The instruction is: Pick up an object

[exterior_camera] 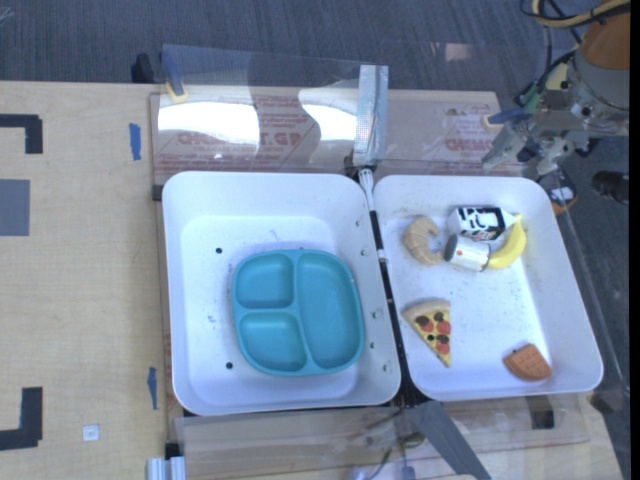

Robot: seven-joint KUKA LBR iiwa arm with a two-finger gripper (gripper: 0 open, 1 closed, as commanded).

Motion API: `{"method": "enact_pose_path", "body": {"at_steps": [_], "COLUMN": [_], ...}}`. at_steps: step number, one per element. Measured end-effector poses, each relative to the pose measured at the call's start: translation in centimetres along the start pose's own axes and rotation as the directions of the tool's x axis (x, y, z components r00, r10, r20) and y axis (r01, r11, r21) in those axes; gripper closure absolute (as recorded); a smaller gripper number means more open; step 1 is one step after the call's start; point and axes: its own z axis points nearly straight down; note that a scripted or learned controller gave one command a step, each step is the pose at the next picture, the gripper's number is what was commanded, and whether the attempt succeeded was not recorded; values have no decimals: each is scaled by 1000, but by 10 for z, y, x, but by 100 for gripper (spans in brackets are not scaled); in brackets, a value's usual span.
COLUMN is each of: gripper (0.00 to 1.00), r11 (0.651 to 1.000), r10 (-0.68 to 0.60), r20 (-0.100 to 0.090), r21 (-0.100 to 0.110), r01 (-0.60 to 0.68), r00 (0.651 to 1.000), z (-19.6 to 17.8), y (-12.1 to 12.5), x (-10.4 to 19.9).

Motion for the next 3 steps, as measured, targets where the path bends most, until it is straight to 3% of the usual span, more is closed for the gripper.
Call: {"method": "enact_pose_path", "body": {"at_steps": [1, 2, 3], "gripper": [0, 0, 0], "r11": [1000, 978, 901], "r10": [-6, -207, -431], "r20": [1, 22, 36], "r21": [-3, -25, -46], "r01": [6, 208, 432], "r00": [1000, 978, 902], "z": [141, 164, 163], "y": [9, 19, -20], "x": [32, 43, 40]}}
